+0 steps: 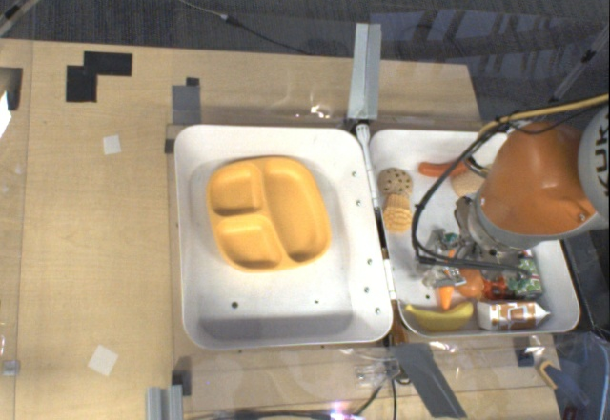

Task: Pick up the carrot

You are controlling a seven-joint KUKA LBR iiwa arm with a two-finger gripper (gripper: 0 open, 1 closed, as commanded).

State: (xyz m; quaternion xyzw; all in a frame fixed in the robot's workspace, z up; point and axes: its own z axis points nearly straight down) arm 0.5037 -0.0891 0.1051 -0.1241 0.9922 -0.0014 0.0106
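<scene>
- The carrot [448, 295] lies in the right bin [569, 311], toward the bin's near side, an orange piece with its narrow end pointing down toward a banana.
- The gripper [474, 268] sits right above the carrot's upper end; cables and metal parts crowd that spot, so whether the fingers are spread or pressed together cannot be told, nor whether they touch the carrot.
- The arm [534, 185] comes in from the right, its orange band covering much of the right bin's middle.
- A yellow banana [439, 316] lies along the near wall of the right bin, just below the carrot.
- A white and brown packet [513, 315] rests just right of the banana, in the bin's near right corner.
- A small red item [493, 290] and a green patterned one [526, 277] sit just above that packet, beside the gripper; what they are cannot be told.
- A corn cob [397, 212] stands near the bin's left wall, with a round speckled cookie [395, 183] just above it.
- An orange-red sausage-like piece [440, 168] lies at the far side of the right bin, partly behind a black cable [429, 204].
- The left bin [200, 313] holds a yellow divided plate [270, 212] with three compartments, set near its middle, well apart from the carrot.
- Both bins rest side by side on a light wooden bench [86, 247].
</scene>
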